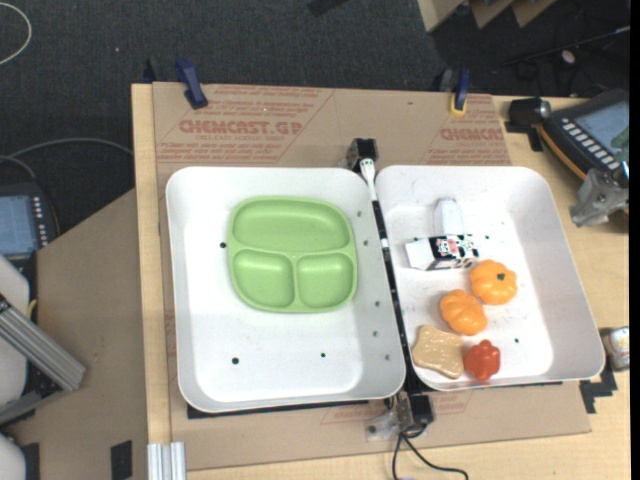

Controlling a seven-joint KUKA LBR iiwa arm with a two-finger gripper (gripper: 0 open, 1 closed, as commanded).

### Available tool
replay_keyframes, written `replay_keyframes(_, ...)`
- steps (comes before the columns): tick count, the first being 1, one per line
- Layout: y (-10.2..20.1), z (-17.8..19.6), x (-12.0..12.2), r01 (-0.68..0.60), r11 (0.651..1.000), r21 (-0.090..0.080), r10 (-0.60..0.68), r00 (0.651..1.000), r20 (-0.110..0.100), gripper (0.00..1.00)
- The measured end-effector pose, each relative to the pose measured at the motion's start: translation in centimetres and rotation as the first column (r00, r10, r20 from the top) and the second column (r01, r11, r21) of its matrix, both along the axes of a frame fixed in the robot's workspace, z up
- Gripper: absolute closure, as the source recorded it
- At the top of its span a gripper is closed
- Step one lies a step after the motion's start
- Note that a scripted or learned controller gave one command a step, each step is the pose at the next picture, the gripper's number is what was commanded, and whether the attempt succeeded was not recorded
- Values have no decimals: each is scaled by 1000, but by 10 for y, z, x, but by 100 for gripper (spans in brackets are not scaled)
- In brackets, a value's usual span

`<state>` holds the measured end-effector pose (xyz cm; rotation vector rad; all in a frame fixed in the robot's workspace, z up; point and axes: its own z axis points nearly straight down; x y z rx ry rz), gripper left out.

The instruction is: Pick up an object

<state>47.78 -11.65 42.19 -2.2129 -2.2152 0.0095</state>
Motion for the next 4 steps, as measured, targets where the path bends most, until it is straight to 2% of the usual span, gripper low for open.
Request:
replay_keyframes(1,39,121,2,-4,1000,-5,4,1000,28,100)
replay_keyframes(2,78,26,1,-4,1000,-2,4,1000,2,100)
replay_keyframes(3,-16,119,1,11,1000,-10,-11,1000,25,100)
replay_keyframes(4,-1,-5,1,2,1000,-1,-2,1000,-1,100)
